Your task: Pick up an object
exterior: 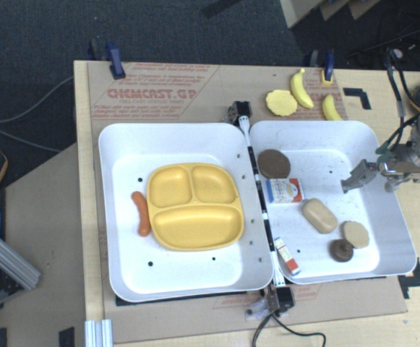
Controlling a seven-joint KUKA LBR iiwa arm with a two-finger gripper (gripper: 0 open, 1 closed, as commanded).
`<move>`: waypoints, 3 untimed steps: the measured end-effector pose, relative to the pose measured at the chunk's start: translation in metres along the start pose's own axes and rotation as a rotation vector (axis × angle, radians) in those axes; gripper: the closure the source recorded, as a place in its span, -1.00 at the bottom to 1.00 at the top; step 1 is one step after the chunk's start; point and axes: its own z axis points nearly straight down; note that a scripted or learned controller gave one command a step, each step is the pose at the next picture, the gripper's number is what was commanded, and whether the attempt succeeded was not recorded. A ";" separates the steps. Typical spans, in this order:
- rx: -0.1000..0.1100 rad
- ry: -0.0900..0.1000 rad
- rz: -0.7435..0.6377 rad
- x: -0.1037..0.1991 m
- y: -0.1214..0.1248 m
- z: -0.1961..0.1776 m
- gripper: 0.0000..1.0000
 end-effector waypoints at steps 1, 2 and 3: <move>0.012 0.004 -0.002 0.027 0.004 0.116 -1.00; 0.004 0.002 -0.002 0.040 0.024 0.164 -1.00; -0.002 0.000 0.000 0.039 0.024 0.151 1.00</move>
